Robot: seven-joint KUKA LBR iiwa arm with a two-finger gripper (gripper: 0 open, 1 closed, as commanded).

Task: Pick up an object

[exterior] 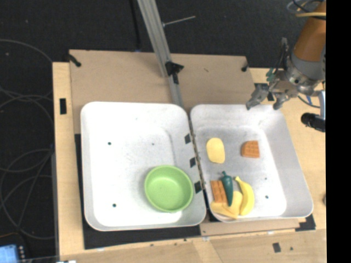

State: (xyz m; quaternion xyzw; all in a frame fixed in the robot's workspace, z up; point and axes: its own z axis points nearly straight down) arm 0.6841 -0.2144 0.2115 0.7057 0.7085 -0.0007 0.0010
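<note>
Several small objects are lying in the right bin (pixel 285 147), and I am seeing none of them lifted: a pale yellow lump (pixel 215 150) near its left wall, an orange block (pixel 250 149) to its right, and a cluster at the front edge made of a banana (pixel 246 195), a green pepper (pixel 227 187) and an orange wafer (pixel 218 190). My pincer (pixel 266 99) is hovering over that bin's far right corner with its fingers spread and nothing between them. A green bowl (pixel 169 188) is sitting in the left bin (pixel 120 141) on the tabletop (pixel 219 70).
</note>
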